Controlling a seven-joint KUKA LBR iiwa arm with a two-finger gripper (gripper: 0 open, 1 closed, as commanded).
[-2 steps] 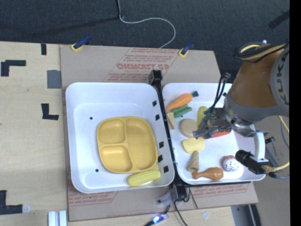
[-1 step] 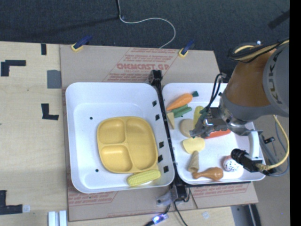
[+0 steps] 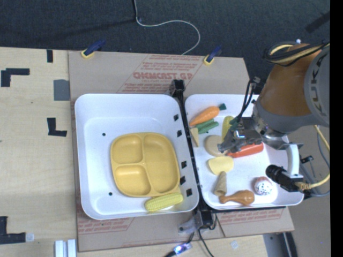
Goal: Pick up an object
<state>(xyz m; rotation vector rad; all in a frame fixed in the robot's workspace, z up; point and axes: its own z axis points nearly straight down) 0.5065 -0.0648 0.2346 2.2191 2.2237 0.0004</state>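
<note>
The gripper (image 3: 234, 141) hangs low in the right bin (image 3: 284, 199), just above a glossy red-orange piece (image 3: 248, 150); whether its jaws are open, I cannot tell. Nearby lie a tapered carrot (image 3: 204, 115) and a drumstick (image 3: 237, 198). The left bin (image 3: 91, 143) holds a smooth yellow compartment plate (image 3: 143, 163) (bumpy corn cob (image 3: 163, 201) beside it).

You can't tell how the gripper (image 3: 234, 142) fingers stand; the wrist above blocks them. The arm (image 3: 292, 92) is cut off by the frame's right edge and hides the right bin's (image 3: 252, 202) far right corner. The red piece (image 3: 249, 150) near that bin's right edge shows partly under the gripper. You can't read the small speckled object (image 3: 263, 187) at the near right corner.
</note>
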